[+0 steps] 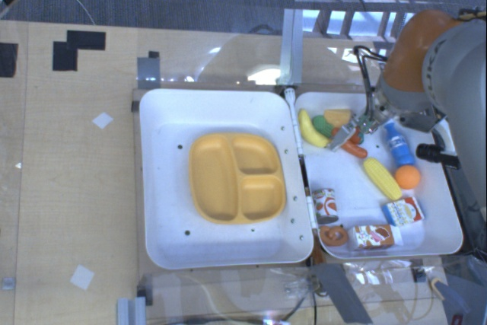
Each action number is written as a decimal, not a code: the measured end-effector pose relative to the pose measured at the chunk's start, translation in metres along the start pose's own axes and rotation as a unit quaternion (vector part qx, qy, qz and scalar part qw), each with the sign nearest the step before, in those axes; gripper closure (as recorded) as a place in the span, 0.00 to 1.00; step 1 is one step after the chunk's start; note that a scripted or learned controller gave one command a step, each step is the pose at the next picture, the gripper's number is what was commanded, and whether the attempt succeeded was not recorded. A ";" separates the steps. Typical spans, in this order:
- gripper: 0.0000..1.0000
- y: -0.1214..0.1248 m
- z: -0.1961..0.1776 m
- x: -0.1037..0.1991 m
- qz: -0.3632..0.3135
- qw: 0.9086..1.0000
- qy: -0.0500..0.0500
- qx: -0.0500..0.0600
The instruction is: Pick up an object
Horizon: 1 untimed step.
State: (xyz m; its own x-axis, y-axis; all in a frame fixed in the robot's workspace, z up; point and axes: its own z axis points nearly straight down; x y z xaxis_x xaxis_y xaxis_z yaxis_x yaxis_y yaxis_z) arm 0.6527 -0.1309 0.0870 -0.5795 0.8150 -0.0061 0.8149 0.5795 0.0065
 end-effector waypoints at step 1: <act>1.00 0.004 -0.015 -0.001 -0.005 1.000 -0.004 -0.004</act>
State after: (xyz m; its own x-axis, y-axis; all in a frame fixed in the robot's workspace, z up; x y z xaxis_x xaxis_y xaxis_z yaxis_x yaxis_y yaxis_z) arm 0.6562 -0.1299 0.1022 -0.5867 0.8097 -0.0144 0.8095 0.5869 0.0135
